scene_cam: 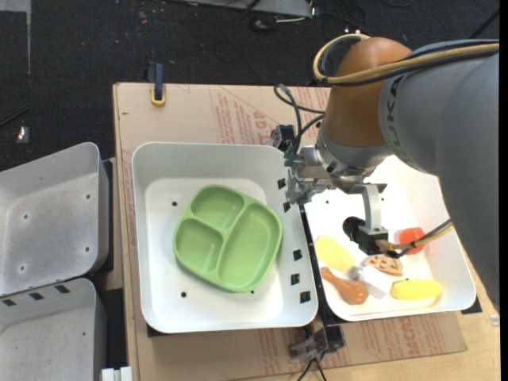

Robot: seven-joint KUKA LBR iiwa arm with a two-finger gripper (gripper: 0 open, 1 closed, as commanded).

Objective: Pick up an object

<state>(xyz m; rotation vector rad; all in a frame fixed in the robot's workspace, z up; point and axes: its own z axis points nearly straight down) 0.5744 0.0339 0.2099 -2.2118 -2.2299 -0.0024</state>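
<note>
The brown bench (206, 105) bears the left bin (159, 292) beside the right bin (397, 314), plus what seems a clamp (158, 83).

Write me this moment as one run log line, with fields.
gripper: at left wall of right bin | left bin: green plate | right bin: yellow pieces, orange drumstick, red piece

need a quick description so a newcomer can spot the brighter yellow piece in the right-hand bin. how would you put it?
Take the white bin on the view's right, the one the arm hangs over. Against its near rim, toward the right corner, lies a bright yellow oblong piece. The other yellow piece is paler and lies near the bins' shared edge, beyond an orange-brown drumstick toy.
</note>
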